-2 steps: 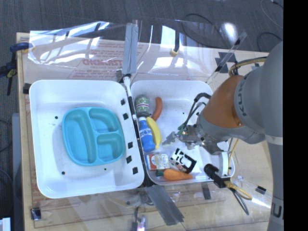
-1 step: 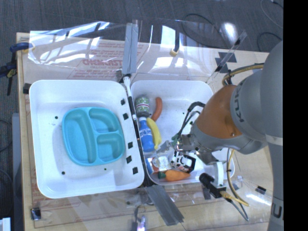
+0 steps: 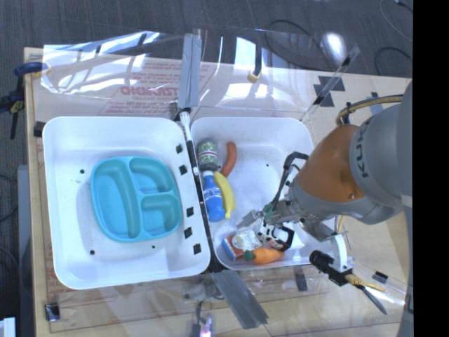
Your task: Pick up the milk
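Gripper (image 3: 270,225) low in right bin (image 3: 259,135), near front edge; finger state cannot tell. Milk carton (image 3: 247,242) lies directly beneath it, touching carrot (image 3: 265,256) at bin's front.

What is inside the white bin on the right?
The right bin holds a can, a hot dog, a blue bottle, a banana, a carrot and a cow-patterned milk carton. The arm covers the bin's right part.
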`<state>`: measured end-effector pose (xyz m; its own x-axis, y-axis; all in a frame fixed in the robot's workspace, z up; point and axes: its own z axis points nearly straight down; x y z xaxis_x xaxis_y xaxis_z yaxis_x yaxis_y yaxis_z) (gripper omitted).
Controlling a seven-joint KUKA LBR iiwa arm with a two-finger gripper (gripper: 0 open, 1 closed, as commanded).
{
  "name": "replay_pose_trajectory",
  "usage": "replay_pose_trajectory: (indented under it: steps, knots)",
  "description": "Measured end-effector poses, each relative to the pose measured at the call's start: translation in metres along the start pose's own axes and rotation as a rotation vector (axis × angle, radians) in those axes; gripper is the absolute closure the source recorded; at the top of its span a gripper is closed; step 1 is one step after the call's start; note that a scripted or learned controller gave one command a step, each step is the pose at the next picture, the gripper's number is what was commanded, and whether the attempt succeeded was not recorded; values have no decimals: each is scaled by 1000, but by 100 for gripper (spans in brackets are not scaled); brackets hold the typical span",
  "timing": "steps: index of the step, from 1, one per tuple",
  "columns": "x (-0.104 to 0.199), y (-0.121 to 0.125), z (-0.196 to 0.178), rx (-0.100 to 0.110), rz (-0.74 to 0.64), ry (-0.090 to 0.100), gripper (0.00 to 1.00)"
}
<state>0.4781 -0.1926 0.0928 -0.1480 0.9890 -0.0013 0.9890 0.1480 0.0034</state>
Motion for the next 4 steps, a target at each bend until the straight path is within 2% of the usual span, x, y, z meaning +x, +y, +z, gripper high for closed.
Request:
replay_pose_trajectory:
  steps: [1, 2, 3, 4]
  knots:
    - [16, 1, 1, 5, -47, 4, 0]
    - [-18, 3, -30, 5, 89, 2, 0]
    - [-18, 1, -7, -9, -146, -2, 0]
    - [22, 5, -2, -5, -54, -1, 0]
